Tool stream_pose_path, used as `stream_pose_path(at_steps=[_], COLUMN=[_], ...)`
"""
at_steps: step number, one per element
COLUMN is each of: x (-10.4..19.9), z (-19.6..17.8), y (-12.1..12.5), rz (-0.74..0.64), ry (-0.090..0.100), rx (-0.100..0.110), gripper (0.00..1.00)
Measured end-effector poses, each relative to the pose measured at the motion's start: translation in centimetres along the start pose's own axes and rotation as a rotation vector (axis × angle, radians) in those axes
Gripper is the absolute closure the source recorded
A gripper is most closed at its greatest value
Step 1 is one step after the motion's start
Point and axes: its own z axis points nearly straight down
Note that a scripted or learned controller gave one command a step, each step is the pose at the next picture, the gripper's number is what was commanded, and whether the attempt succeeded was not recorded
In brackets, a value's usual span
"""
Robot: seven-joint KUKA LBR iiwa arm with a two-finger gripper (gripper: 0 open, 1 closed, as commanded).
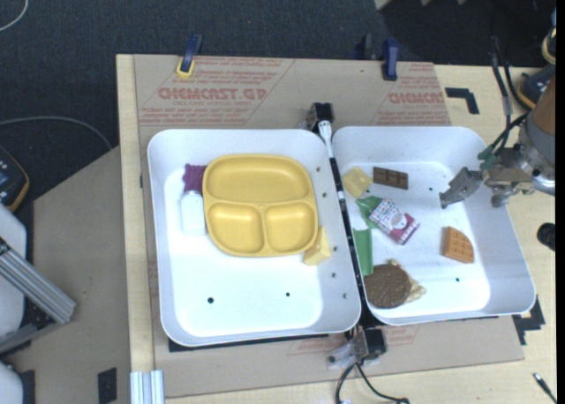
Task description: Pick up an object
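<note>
The end effector hovered over the right bin, fingers apart and holding nothing. A waffle lay just below it.

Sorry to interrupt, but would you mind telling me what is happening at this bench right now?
The arm's gripper hangs open over the right bin, near its right side, holding nothing. Below it lie a waffle, a chocolate bar, a cookie and a small packet. The left bin holds a yellow divided plate.
</note>
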Motion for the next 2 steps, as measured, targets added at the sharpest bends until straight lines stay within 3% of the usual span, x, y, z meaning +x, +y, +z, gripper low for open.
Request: stream_pose_path(at_steps=[1,2], x=[0.0,-0.1], z=[-0.7,5.7], y=[0.3,0.5], rz=[-0.003,-0.003], ry=[-0.003,0.000], rx=[-0.013,-0.006], gripper=[0.00,0.00])
